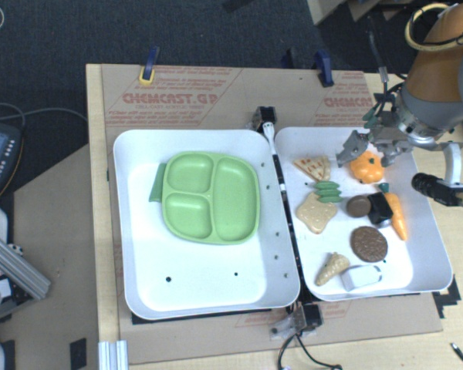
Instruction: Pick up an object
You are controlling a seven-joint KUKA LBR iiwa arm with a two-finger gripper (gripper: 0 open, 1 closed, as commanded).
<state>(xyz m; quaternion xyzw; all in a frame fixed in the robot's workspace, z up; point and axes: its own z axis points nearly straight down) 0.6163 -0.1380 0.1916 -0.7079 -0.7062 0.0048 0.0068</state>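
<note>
The left bin (139, 284) holds one thing, a green divided plate (212, 197) with three compartments, which lies in its upper middle part. The right bin (428, 264) holds many small toy foods: a toast piece with grill lines (312, 166) near the top left, a green bean pod (326, 190) just below it, a pale bread slice (316, 214), a cream cone-shaped piece (332, 268) near the bottom, a white block (363, 277) beside it, a round brown cookie (368, 243), a small dark brown piece (359, 206), a black block (379, 208) and an orange carrot (397, 216) touching that block. An orange pumpkin-like fruit (368, 168) lies in the upper part of this bin. The end effector (374, 146) is directly over this fruit and partly covers it; it is not possible to tell its state. The bins lie on a desk (108, 99) covered with brown board, and two clamps (147, 69) hold its far edge.
</note>
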